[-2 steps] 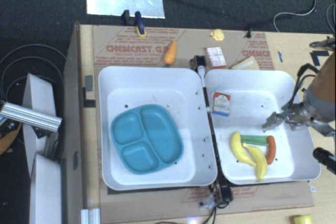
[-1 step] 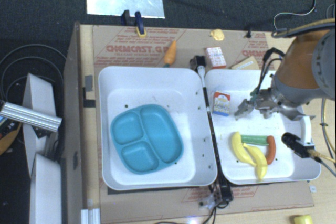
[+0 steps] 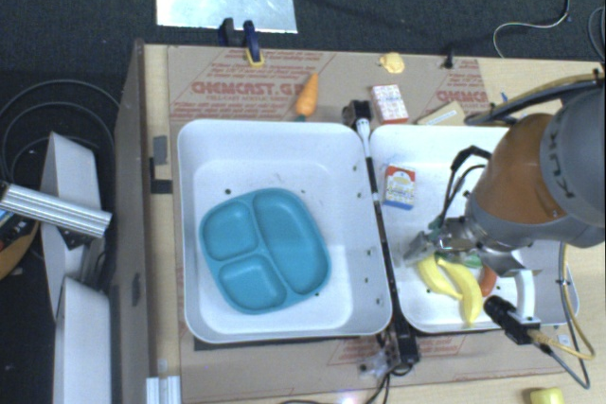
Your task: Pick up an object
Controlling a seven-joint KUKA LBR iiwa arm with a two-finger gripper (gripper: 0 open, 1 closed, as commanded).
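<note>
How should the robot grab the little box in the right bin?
Best bet: pinch the box across its two long sides, coming straight down from above. It lies flat with bare bin floor all around, so fingers fit on either side. The bananas and the gripper sit lower in the view, apart from it.

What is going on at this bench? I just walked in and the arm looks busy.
A grey arm with an orange band reaches in from the right over the right bin. Its gripper sits low, right by the yellow bananas near that bin's front. A small carton lies farther back in the same bin. The left bin holds a blue divided plate. Nothing visibly sits between the fingers, so a pick is not confirmed.
</note>
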